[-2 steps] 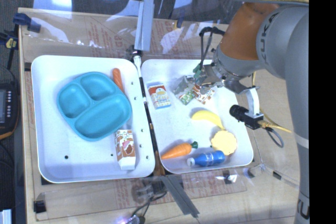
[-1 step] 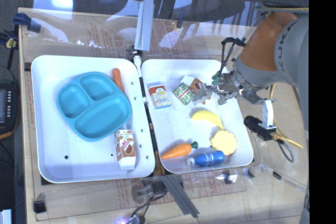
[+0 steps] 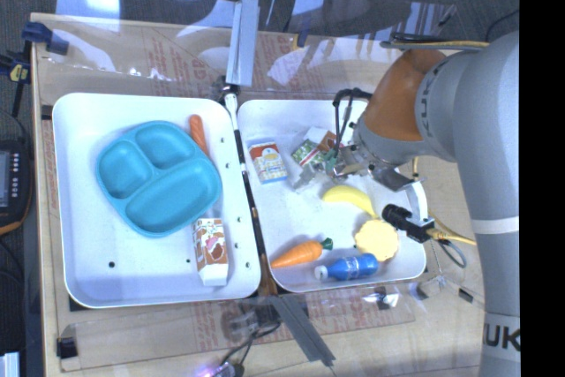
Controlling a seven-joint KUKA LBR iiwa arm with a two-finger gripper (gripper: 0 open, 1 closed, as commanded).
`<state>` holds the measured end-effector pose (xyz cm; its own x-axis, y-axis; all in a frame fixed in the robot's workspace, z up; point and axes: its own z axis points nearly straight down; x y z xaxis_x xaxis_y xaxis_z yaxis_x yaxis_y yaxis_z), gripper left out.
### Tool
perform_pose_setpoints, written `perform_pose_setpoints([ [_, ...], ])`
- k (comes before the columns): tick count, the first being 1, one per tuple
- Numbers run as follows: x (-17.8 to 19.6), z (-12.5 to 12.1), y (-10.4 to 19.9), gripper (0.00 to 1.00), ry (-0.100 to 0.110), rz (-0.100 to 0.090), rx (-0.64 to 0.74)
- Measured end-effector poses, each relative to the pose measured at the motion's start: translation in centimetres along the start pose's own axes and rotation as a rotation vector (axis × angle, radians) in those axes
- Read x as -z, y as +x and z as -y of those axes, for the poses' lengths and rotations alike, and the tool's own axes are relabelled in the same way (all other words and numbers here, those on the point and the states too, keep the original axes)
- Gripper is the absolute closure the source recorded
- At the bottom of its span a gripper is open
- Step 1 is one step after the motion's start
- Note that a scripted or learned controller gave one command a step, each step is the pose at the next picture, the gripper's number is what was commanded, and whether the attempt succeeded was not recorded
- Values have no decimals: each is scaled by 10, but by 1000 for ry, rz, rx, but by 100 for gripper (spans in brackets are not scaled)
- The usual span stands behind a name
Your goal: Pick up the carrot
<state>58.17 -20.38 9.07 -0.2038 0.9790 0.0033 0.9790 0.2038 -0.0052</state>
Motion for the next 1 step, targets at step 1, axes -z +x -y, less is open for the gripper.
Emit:
perform_pose_setpoints([
  [1,120,101,14,0,-5,3,86],
])
